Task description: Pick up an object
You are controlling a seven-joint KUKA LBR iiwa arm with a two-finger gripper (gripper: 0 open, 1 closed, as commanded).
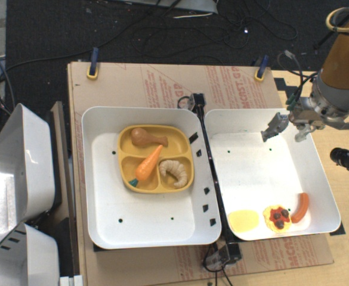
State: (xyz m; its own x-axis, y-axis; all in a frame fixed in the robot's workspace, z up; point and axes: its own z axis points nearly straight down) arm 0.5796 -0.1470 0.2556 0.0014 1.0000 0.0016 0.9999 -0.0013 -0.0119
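My gripper (287,128) hangs over the upper right part of the right bin (252,159), with its two fingers spread apart and nothing between them. One finger (274,127) points down and left over the white floor of the bin; the other sits nearer the bin's right wall. My arm (341,70) comes in from the right, and its orange band is above the wrist.

The things I could pick up in this bin lie well apart from my gripper, along the bin's near edge. A flat yellow piece (244,220) lies toward the near left corner. Just beside it, to the right, is a small round piece with red and dark bits on a yellow base (277,217). An orange sausage (300,208) lies tilted just to the right of that, near the right wall.

The left bin (102,171) holds a yellow divided plate (124,140). A toy drumstick (147,138) lies in its upper compartment. A toy carrot (148,164) lies at a slant across the lower left compartment, with its tip reaching up over the divider. A pale shrimp (174,171) lies curled in the lower right compartment.

Both bins sit side by side on the table (162,79), which is covered by a brown board held by yellow clamps (92,70) at its far edge.
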